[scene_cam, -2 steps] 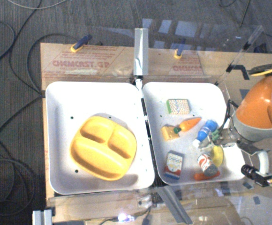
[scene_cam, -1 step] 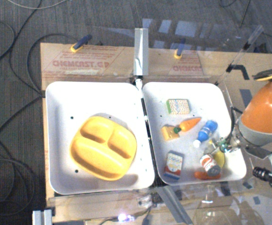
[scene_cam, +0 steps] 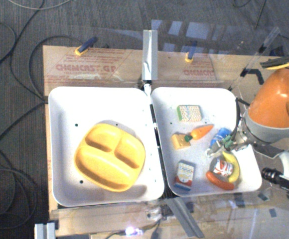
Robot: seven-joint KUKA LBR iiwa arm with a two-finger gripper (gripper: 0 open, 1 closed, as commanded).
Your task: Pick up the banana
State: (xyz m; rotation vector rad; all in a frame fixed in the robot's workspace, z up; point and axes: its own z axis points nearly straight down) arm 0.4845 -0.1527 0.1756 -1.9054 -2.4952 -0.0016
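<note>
The banana (scene_cam: 232, 166) lies in the right bin's (scene_cam: 197, 96) near corner, touching a red sausage toy (scene_cam: 219, 180). The gripper (scene_cam: 227, 144) hovers just above; its opening probably can't be judged. Descend centred, avoiding the sausage.

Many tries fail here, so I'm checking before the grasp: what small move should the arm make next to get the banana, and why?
Probably a short descent straight onto the banana. The gripper sits just above its upper end in the right bin, and a red sausage-shaped toy crowds the lower end, so closing near the top looks safest.
</note>
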